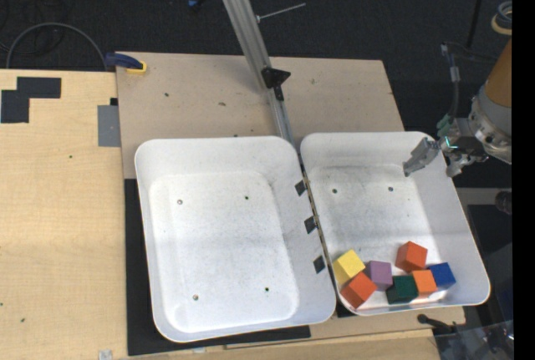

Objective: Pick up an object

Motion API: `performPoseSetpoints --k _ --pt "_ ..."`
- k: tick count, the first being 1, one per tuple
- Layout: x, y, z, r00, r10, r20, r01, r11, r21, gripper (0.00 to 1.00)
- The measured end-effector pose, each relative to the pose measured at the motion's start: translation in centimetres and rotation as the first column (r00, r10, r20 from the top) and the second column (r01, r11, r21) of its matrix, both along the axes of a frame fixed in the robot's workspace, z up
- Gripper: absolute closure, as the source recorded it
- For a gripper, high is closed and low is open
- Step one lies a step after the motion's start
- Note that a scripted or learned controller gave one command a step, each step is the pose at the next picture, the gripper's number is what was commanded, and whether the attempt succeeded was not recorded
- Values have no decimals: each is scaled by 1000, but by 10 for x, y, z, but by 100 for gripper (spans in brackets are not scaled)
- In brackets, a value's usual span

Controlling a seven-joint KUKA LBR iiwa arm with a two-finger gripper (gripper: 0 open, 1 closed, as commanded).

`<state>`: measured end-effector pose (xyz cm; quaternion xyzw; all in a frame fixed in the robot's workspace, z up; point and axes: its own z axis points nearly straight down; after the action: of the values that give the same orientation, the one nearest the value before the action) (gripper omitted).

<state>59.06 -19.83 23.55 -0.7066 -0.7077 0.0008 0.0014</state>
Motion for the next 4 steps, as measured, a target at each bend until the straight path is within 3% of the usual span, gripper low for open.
performPoseSetpoints --k 1,2,3,4 --pt "52 7 -144 1000 3 -5 -3 1000 2 0" --pt "53 7 -128 1000 8 -1 -8 1000 -1 100" --pt "70 55 -85 1000 3 7 -3 1000 -1 100" --pt "44 95 63 1000 1 9 -1 1000 -1 100"
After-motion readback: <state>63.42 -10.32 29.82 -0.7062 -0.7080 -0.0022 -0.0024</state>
